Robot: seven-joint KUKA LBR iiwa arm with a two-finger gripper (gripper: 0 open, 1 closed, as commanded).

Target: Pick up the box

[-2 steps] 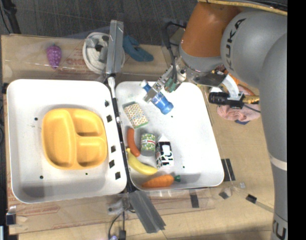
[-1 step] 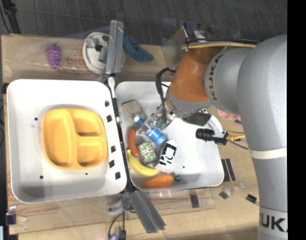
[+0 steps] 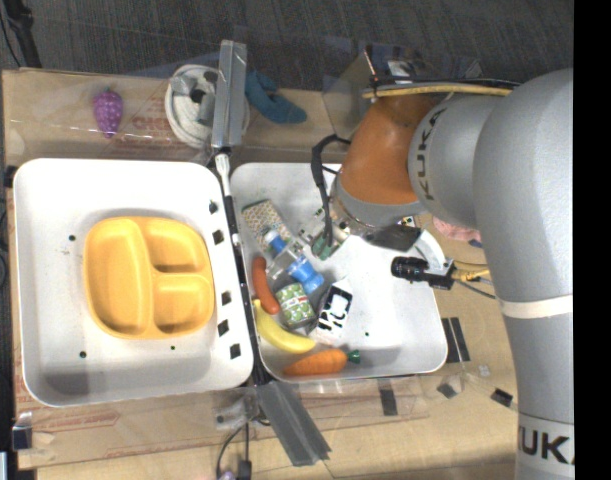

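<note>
White letters "KU", the start of a brand name cut by the frame edge, stand on the grey arm (image 3: 541, 388) at five o'clock; print on the box (image 3: 334, 309) is too small to read

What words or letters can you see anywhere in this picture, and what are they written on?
"KU", the start of a name cut off by the picture's edge, on the grey arm.
The small black-and-white box has white marks on it, too blurred to read.
The green packet has a label with print, too small to read.
The blue bottle shows a label, not readable.
</note>
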